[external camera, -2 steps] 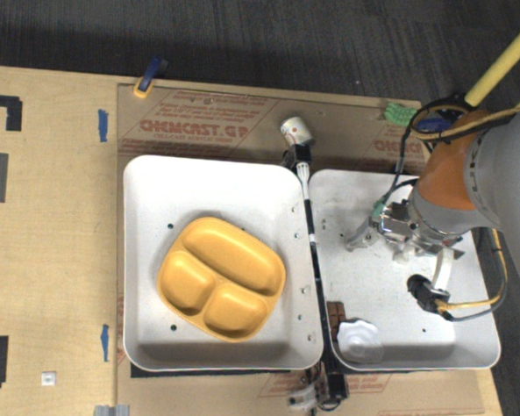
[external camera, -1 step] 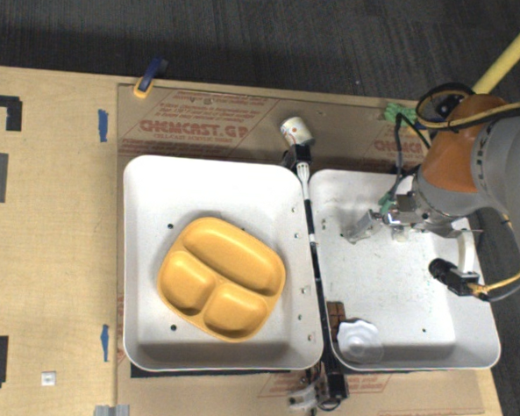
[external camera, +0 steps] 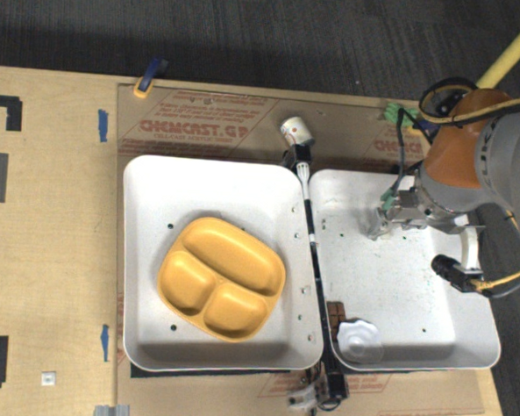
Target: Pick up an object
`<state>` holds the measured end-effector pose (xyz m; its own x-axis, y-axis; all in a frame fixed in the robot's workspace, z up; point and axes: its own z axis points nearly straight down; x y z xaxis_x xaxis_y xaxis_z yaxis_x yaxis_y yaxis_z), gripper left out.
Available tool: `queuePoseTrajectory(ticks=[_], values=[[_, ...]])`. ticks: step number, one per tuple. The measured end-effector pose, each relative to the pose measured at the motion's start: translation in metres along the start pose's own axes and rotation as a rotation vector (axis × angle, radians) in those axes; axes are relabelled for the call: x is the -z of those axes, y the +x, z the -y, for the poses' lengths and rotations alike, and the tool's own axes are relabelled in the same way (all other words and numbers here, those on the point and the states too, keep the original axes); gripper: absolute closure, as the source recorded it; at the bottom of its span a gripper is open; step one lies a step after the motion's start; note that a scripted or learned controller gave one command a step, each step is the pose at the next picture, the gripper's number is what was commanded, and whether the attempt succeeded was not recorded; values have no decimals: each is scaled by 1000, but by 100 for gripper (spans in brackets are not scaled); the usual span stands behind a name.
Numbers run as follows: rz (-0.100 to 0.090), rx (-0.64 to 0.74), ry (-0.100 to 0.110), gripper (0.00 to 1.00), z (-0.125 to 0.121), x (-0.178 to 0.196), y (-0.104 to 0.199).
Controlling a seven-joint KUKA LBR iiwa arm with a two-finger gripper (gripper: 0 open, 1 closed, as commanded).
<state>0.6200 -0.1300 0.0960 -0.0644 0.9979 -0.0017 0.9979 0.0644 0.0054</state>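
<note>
A yellow compartment plate lies upside down in the left bin, a little left of its middle. A small white crumpled thing rests in the right bin at its near left corner. My gripper hangs over the right bin's far part, well away from both things. The arm with its orange band comes in from the right above it. I see nothing between the fingers.
A black divider rail runs between the two bins. A white knob stands at its far end. Cables hang from the wrist over the right bin's right side. The bins sit on brown cardboard.
</note>
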Motion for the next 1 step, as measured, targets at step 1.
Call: queuePoseTrajectory(ticks=[1], values=[[0, 0, 0, 0, 0, 0, 0]])
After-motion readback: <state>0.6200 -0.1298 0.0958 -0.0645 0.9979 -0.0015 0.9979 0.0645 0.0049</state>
